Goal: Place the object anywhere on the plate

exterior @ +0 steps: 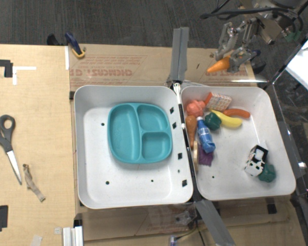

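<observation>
Gripper: the grey two-finger gripper [231,60] hangs above the cardboard behind the right bin, at the upper right of the camera view; its fingers are closed on an orange carrot-shaped toy.
Held object: the orange carrot-shaped toy [219,65] sits between the fingertips, its tip pointing left, well apart from the plate.
Plate: the teal three-compartment plastic plate [140,132] lies flat in the left shallow white bin [92,183], nearer that bin's back than its front; all three compartments bare.
Right bin: the right shallow white bin [282,183] touches the left bin along the shared middle wall.
Right bin, back left cluster: a salmon-pink lumpy toy [195,107], a pale waffle-patterned block [220,102], a yellow banana toy [228,119], a dark green rounded toy [213,121], a blue and white bottle [204,135] and a purple flat piece [205,158] lie close together, several touching.
Right bin, front right: a black and white cow-patterned toy [256,160] touches a small teal-green lump [267,174].
Bench, left side: grey-handled metal scissors [6,142] lie on the pale wooden bench top [36,111], well apart from both bins.
</observation>
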Controlling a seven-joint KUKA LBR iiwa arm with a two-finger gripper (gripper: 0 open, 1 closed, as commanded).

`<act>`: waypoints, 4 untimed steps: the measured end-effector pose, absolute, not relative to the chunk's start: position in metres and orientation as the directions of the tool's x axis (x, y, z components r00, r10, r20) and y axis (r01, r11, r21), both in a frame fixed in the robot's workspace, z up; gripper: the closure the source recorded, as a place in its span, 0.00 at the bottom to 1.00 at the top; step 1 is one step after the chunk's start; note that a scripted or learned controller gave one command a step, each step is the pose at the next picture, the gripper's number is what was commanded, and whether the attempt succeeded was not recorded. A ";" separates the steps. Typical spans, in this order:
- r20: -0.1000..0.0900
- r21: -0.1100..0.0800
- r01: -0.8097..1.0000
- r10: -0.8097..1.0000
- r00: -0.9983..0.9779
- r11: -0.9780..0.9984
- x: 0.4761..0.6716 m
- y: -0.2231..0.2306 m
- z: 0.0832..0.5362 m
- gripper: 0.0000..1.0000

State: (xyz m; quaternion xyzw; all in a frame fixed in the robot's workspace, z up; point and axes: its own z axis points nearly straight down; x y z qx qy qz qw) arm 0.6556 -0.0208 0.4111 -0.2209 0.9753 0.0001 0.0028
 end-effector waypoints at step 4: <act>-0.005 -0.005 -0.995 -0.995 0.098 -0.098 0.660 0.025 0.416 1.00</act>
